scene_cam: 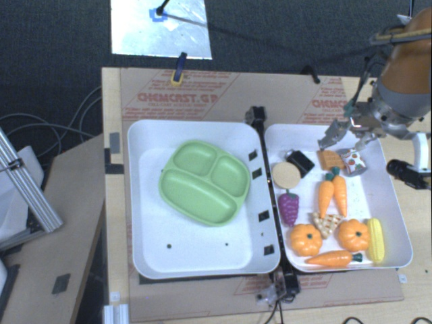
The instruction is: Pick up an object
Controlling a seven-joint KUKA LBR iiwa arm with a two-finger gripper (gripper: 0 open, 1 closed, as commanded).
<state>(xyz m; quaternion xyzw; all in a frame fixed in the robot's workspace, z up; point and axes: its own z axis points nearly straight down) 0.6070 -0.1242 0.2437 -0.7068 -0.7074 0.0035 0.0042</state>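
Note:
The right bin (398, 214) holds several toy foods. There is a black piece (299, 160), a tan round disc (285, 175), purple grapes (289, 206) and an orange square cracker (329, 159). A white and red item (354, 162) lies beside the cracker. Two upright carrots (333, 194) stand mid-bin, with two orange pumpkins (305, 238) (353, 233), a yellow corn (375, 240) and a lying carrot (331, 258) near the front. My gripper (346, 139) hovers over the bin's far end, just above the cracker. It is open, and nothing sits between its fingers.
The left bin (148, 248) holds a green divided plate (202, 181). A black hinge strip (266, 201) runs between the bins. A speckled wedge (327, 225) lies among the pumpkins. A shiny sheet (160, 19) lies beyond the bench.

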